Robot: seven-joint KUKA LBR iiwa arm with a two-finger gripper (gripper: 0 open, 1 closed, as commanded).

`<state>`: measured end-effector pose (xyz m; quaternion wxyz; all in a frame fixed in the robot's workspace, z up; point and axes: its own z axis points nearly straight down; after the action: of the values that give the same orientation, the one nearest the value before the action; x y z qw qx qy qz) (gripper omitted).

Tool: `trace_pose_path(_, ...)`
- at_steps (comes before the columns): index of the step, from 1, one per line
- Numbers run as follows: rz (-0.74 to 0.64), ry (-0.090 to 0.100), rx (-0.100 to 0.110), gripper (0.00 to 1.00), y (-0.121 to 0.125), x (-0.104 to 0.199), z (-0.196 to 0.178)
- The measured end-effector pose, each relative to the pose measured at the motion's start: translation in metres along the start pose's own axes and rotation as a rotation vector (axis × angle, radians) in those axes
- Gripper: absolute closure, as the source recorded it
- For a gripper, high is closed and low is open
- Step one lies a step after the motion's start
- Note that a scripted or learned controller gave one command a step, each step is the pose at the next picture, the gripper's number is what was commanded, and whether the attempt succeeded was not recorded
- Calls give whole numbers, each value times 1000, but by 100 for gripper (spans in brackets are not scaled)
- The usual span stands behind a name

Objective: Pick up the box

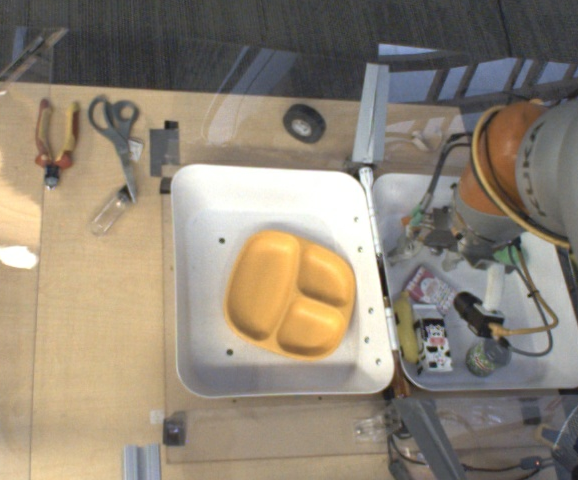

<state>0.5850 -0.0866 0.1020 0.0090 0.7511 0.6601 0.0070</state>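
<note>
A small black and white box (432, 344) lies near the front edge of the right bin (569, 368). Just behind it rests a flat pink and white packet (427, 288). My gripper (447, 244) hangs over the middle of the right bin, behind the packet and well behind the box, with a gap of bin floor between them. The grey arm with its orange band (499, 158) covers the back right part of that bin. I see nothing held in the gripper.
A yellow banana-like item (405, 326) lies along the right bin's left wall, a green can (483, 358) and a white tube (493, 290) sit right of the box. The left bin (199, 268) holds a yellow divided plate (291, 293). Scissors (119, 133), pliers (53, 140) and a tape roll (304, 123) lie on the bench.
</note>
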Motion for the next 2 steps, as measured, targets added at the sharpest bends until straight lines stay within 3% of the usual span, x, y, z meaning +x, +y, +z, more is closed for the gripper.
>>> trace_pose_path(1,31,1,6,0,-59,-15,11)
trace_pose_path(2,30,-1,-2,100,-56,-16,-1)
